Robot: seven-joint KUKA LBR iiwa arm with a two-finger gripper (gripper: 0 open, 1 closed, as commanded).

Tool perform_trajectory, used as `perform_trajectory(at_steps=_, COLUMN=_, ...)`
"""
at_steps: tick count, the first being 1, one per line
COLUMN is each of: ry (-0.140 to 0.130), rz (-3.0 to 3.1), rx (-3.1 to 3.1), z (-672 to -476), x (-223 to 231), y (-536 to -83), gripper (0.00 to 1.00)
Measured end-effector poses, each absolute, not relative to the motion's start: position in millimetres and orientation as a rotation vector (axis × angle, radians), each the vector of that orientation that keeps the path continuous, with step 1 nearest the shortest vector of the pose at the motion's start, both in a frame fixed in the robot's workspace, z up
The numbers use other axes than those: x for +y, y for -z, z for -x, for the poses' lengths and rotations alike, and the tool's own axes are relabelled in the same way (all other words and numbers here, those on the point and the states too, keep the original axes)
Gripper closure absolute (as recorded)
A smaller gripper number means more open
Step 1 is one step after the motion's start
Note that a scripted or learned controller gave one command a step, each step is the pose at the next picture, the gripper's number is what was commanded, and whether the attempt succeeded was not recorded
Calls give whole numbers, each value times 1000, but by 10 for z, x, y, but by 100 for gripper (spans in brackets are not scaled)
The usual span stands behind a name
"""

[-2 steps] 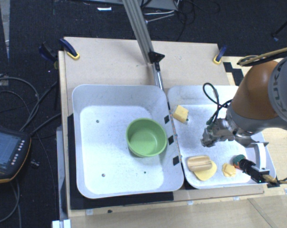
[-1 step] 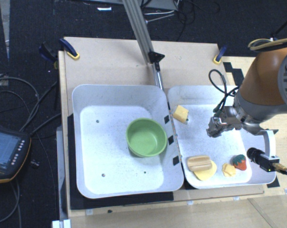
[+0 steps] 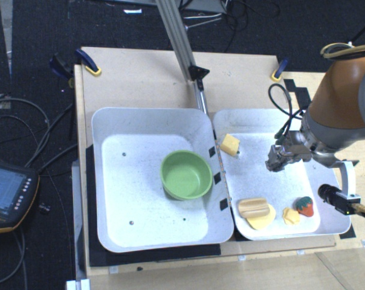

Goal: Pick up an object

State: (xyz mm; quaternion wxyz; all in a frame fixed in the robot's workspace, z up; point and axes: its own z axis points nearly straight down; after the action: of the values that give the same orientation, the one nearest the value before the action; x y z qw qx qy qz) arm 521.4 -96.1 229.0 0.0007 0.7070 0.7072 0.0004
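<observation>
1. The gripper [image 3: 278, 162] hangs over the middle of the right bin [image 3: 261, 122], above bare white floor. Nothing lies between its fingers.
2. The nearest object is a small yellow block [image 3: 230, 145], lying to the gripper's left and slightly farther back, close to the bin's left wall and apart from the fingertips.
3. Three more objects lie along the near side of the right bin, all well apart from the gripper: a tan and yellow sandwich-like piece [image 3: 256, 212] toward the near left, a small yellow chunk [image 3: 291, 216] to its right, and a red strawberry-like toy with a green top [image 3: 304, 206] just beside that chunk.
4. Whether the fingers are spread or closed cannot be told; they appear as one dark cluster from above.
5. The arm [image 3: 342, 104] reaches in from the right, its orange band uppermost and the grey wrist angled down and leftward toward the bin floor.
6. The left bin [image 3: 122, 125] holds a green bowl [image 3: 186, 174], upright, toward its right side, far from the gripper.
</observation>
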Motion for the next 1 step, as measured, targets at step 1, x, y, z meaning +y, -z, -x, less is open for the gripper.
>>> perform_trajectory(at_steps=1, ry=-1, rz=-2217, rx=2228, z=-5303, x=-387, y=-2227, gripper=100)
